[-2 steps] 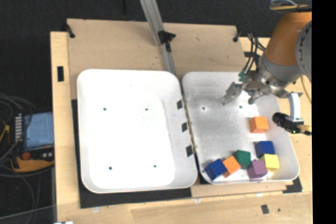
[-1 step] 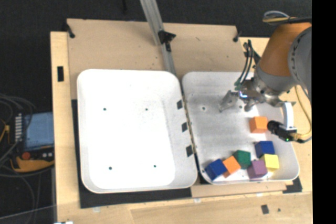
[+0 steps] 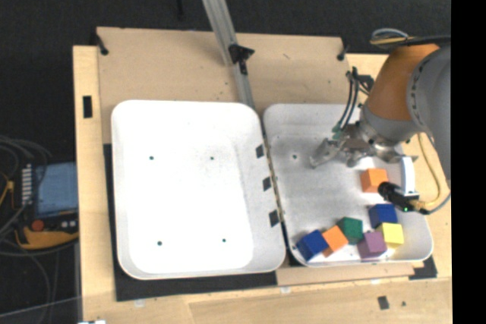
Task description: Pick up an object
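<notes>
Seven small blocks sit in the right bin [image 3: 304, 133], and any of them would serve you as the object to lift: an orange block [image 3: 373, 179] just beside the wrist, a blue one [image 3: 382, 214] and a yellow one [image 3: 393, 233] below it, then a purple block [image 3: 371, 243], a green block [image 3: 351, 228], a second orange block [image 3: 335, 238] and a second blue block [image 3: 311, 244] strung along the bin's near edge. Your gripper [image 3: 325, 154] hangs over bare bin floor, well apart from the cluster, and I cannot tell from this slanted view whether its fingers are spread or pressed together; nothing shows between them. I would judge the lone orange block nearest the wrist the easiest target, since the near-edge blocks touch one another and the rim would crowd a finger. Come straight down, straddle two parallel faces, then close. The left bin [image 3: 190, 186] holds nothing useful. No brand, label or readable writing is legible anywhere.
</notes>
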`<act>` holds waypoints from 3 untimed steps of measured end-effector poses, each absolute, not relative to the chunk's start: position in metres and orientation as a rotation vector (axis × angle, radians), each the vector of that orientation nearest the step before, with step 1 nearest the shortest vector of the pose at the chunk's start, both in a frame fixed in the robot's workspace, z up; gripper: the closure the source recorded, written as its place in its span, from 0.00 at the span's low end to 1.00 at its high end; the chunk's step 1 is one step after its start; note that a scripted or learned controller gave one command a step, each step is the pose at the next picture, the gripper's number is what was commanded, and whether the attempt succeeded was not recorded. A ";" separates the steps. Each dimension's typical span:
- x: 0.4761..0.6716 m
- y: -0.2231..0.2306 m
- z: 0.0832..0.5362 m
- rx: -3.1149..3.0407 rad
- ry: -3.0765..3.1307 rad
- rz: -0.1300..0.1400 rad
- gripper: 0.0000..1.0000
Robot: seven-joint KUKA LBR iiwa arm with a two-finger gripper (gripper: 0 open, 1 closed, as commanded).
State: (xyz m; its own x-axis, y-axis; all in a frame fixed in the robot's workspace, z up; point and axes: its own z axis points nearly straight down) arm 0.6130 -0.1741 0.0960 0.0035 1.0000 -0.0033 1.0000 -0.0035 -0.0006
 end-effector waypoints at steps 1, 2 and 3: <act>0.614 -0.175 0.109 2.225 2.210 0.003 1.00; 0.609 -0.177 0.155 2.225 2.213 0.005 1.00; 0.607 -0.174 0.218 2.213 2.219 0.008 1.00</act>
State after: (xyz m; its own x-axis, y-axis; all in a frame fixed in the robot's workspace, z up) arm 0.6070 -0.1736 0.2180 -0.0031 1.0000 -0.0019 1.0000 0.0031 0.0089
